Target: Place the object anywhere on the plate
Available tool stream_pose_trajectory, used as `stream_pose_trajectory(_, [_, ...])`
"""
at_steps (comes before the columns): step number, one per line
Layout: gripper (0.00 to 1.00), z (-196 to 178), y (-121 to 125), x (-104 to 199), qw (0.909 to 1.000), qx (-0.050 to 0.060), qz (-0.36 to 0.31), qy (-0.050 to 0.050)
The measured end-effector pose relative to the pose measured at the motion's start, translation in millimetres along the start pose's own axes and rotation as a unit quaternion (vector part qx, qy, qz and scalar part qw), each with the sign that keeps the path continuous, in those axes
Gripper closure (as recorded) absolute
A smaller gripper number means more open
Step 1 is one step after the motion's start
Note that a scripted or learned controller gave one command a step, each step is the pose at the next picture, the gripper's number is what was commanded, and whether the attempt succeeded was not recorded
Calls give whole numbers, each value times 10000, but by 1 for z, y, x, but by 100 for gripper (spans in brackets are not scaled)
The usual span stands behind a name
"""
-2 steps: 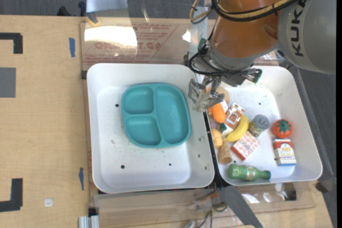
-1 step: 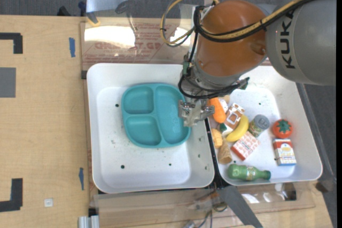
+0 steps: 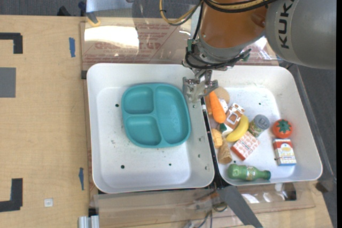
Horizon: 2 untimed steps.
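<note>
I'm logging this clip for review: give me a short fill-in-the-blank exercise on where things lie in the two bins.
1. The teal plastic divided plate lies in the ____ white bin.
2. That plate has ____ compartments.
3. The yellow toy banana lies in the ____ white bin.
4. The green toy bottle lies on its ____.

Missing words: left; three; right; side

Below the jaws in the right bin [image 3: 304, 93]: banana [image 3: 238, 130], tomato [image 3: 282, 128], green bottle [image 3: 248, 172], grey can [image 3: 259, 124], two small cartons [image 3: 285, 152]. Cardboard covers the counter [image 3: 37, 115] far left.
</note>
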<state>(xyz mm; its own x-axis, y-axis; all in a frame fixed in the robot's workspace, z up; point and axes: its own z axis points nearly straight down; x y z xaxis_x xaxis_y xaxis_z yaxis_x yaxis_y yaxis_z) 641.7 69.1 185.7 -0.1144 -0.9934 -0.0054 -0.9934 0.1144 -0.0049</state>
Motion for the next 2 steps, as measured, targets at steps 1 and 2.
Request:
stream_pose_trajectory(1, [100, 0, -27, 8, 9787, 0, -2054, -5])
stream_pose_trajectory(2, [100, 0, -29, 27, 9170, -6, -3988, -7])
